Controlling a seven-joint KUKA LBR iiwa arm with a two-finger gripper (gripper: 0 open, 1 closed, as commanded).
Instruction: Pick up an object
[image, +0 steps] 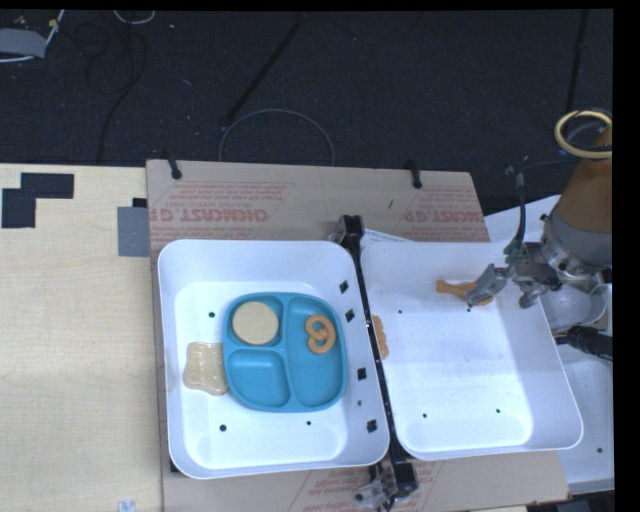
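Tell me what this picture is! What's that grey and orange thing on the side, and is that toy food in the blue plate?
One camera above the bench looks down at two shallow white bins. The grey and orange thing is a robot arm reaching in from the right. Its gripper, a hand with two fingers, is over the right bin, right beside a small tan piece. I can't tell whether it holds that piece. In the left bin sits a blue divided plate with a round tan cracker in one compartment and a pretzel in another. A pale piece like toast lies beside the plate, touching its left edge. They look like toy food.
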